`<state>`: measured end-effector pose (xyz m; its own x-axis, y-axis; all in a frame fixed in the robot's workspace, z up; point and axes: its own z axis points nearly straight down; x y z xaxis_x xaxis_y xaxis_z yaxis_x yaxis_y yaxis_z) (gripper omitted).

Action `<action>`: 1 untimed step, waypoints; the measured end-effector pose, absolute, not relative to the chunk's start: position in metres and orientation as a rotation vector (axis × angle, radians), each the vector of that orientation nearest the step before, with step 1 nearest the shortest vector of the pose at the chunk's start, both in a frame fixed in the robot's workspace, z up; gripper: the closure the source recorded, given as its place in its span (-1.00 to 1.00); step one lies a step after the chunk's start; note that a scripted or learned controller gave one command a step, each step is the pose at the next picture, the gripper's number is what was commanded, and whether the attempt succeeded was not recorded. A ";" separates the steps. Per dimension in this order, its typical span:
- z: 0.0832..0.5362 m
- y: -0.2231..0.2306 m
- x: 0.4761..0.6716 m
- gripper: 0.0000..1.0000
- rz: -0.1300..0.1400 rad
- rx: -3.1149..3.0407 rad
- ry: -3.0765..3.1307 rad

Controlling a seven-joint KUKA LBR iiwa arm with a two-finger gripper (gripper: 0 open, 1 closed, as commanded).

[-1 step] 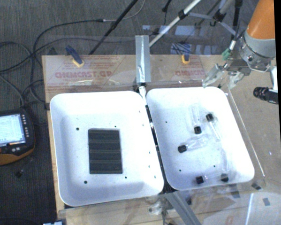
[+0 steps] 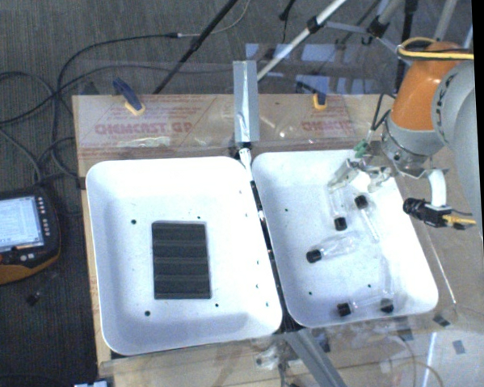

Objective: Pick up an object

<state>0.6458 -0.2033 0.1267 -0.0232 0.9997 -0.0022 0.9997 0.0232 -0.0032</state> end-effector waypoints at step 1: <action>0.093 -0.214 0.594 -1.00 -0.011 -2.209 -2.232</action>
